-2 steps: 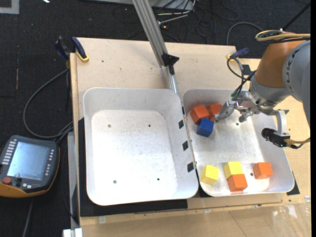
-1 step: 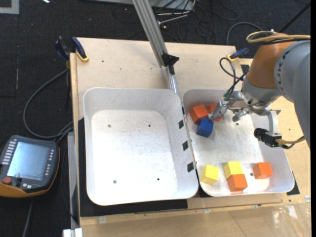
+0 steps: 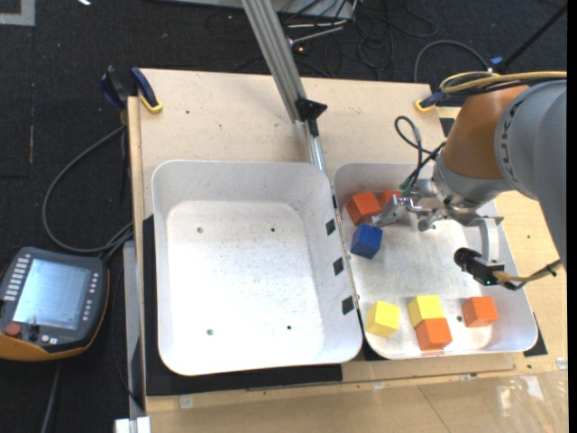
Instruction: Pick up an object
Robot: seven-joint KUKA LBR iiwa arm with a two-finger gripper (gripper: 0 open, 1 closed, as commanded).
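Camera view: pale wooden bench [image 3: 225, 115] on dark carpet, cables behind; end effector [image 3: 403, 204] grip state unclear.

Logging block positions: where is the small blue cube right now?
The small blue cube lies in the right white bin, near its left wall, just below the orange block by the gripper.

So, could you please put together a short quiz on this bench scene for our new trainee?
1. Which bin holds the blocks: left or right in the picture?
2. True or false: the blue block lies in front of the orange block near the gripper.
3. How many yellow blocks are there?

Key: 1. Right. 2. True. 3. Two.
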